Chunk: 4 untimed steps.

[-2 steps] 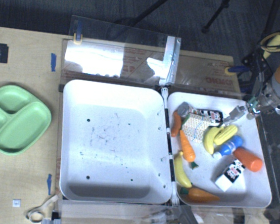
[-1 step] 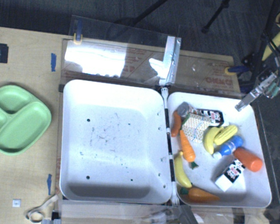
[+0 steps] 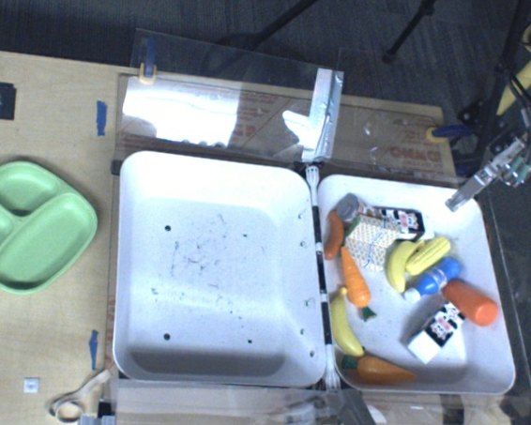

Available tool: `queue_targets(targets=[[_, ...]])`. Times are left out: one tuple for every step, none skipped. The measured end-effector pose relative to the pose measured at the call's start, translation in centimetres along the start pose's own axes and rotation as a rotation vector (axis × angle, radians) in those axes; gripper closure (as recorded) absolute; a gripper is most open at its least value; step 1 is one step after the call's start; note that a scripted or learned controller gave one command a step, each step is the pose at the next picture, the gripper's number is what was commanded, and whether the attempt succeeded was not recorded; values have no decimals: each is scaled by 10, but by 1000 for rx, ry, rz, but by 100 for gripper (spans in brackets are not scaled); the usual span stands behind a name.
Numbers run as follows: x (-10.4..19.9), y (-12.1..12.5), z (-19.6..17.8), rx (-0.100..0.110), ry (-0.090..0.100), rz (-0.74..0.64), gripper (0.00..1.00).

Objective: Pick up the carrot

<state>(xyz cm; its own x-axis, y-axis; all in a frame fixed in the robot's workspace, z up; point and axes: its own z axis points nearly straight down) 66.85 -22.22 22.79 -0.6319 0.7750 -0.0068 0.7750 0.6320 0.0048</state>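
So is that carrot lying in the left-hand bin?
No, the carrot lies in the right bin, near its left wall, among the bananas and bottles, while the gripper hovers at that bin's far right corner.

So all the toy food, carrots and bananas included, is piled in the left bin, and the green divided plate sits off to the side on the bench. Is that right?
Not quite: the camera view shows the carrot, the bananas and the rest piled in the right bin, not the left bin. The green divided plate does sit off to the side on the bench, as you said.
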Motion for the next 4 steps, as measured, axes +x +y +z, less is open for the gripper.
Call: queue_targets(targets=[[5,-5,95,0,3,-346,0],[52,-16,120,0,3,-390,0],[54,-51,42,-3,-1,-1114,0],[53,-50,30,-7,-10,-1110,100]])
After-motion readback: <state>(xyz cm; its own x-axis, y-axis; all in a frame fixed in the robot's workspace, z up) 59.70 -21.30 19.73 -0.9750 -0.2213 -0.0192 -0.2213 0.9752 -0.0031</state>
